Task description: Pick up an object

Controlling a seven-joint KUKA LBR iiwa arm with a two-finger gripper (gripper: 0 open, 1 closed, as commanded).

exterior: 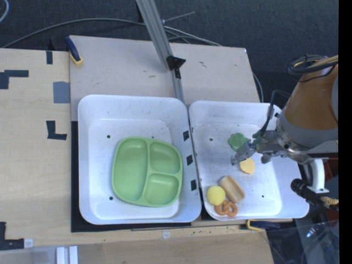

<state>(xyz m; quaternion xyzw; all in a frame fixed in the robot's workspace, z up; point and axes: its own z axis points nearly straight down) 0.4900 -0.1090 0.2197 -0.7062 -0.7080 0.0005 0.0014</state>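
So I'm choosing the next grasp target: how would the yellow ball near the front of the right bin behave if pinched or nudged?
The yellow ball looks round and smooth, so it would probably roll when nudged and might squirt from a pinch. It sits against the hot dog bun and near the pretzel, which may check its rolling but crowd the fingers. It is probably a light toy.

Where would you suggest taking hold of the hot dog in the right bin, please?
Probably across the middle of the hot dog, from above, closing on its long sides. It lies flat and slanted, so the hand should turn to match. The yellow ball and pretzel crowd its lower end.
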